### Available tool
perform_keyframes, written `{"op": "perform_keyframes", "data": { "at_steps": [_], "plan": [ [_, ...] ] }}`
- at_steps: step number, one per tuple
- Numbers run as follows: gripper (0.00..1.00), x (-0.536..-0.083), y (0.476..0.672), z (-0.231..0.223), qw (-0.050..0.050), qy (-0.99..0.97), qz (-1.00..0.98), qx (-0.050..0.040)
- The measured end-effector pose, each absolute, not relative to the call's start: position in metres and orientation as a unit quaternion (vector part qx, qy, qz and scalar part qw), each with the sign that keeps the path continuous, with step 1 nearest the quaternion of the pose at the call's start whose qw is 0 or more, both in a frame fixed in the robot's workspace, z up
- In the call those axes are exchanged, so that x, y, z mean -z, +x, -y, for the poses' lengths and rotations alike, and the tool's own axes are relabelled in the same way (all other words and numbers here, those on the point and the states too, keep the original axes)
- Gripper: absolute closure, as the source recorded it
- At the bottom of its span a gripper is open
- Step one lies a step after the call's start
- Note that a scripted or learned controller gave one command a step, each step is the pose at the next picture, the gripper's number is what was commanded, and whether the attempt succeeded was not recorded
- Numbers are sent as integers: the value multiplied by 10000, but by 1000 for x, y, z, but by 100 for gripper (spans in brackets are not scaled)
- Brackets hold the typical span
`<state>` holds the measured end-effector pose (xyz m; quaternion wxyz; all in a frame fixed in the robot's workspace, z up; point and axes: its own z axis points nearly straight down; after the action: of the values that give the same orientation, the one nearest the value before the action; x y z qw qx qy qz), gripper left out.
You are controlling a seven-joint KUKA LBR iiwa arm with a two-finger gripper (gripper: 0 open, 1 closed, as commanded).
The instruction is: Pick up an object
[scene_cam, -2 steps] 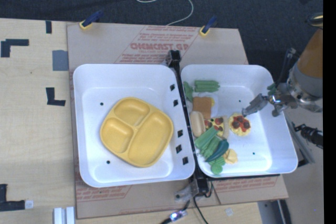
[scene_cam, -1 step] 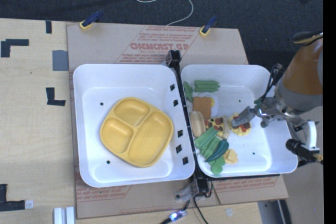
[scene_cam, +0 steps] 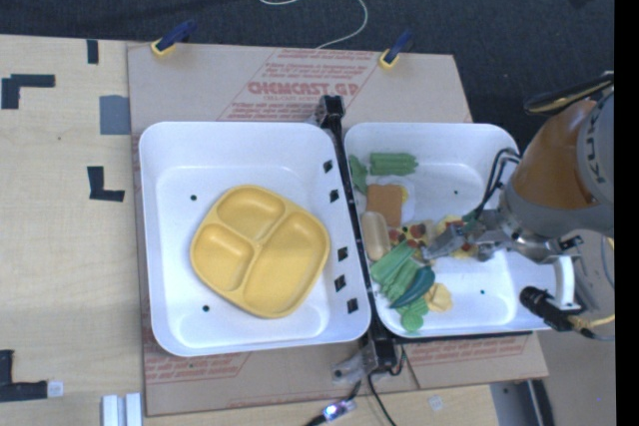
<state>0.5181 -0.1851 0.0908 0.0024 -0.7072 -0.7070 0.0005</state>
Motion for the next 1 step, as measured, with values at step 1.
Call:
{"op": "perform_keyframes", "data": {
  "at_steps": [1],
  "plan": [
    [0,-86,518,185,12,-7067,7075,-3]
  ]
}}
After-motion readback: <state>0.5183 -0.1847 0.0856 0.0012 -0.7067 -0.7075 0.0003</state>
